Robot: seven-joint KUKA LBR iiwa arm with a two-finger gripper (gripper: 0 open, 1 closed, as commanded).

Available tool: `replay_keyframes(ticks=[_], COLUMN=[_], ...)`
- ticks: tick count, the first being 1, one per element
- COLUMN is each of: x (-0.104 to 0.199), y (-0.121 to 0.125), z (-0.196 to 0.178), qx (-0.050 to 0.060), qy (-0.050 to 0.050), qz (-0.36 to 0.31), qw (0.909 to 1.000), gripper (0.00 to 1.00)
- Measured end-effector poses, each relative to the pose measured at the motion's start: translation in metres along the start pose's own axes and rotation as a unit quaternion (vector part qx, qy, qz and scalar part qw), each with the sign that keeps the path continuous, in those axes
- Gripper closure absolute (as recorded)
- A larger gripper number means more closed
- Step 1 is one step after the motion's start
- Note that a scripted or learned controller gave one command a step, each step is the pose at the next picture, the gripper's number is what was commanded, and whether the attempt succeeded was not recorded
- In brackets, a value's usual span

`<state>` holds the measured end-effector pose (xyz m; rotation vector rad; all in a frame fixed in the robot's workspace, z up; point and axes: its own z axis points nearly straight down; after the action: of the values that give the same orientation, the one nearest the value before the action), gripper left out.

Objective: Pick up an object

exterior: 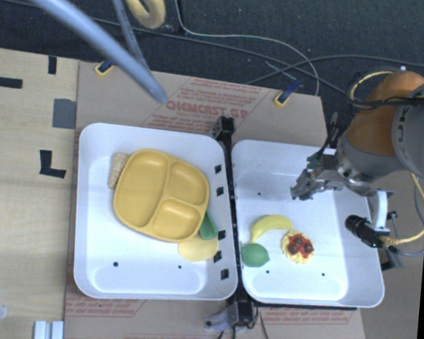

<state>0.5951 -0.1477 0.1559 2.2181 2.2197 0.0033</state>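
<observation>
Gripper (pixel 307 186) over the right bin (pixel 350 286), near its back; whether fingers apart or together, cannot tell. Below it: toy banana (pixel 271 227), green ball (pixel 255 255), small pizza toy (pixel 298 247). Yellow divided plate (pixel 160 194) in the left bin (pixel 92 213).

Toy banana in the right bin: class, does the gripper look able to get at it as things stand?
Probably yes. The toy banana lies uncovered, beside the green piece, and the gripper is above the same bin with nothing between them.

Bright, even overhead light — soft shadows, slightly grainy.
</observation>
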Motion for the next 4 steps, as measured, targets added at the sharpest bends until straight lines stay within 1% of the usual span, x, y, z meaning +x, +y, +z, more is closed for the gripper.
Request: replay_keyframes(ticks=[1, 2, 3, 4], x=[0.003, 0.003, 0.060, 0.117], y=[0.007, 0.008, 0.015, 0.028], z=[-0.061, -0.085, -0.092, -0.079], qx=[0.000, 0.001, 0.002, 0.003], qy=[0.000, 0.000, 0.001, 0.001], qz=[-0.001, 0.000, -0.003, -0.003], qw=[1.0000, 1.0000, 1.0000, 1.0000], gripper=[1.00, 1.00, 1.00, 1.00])
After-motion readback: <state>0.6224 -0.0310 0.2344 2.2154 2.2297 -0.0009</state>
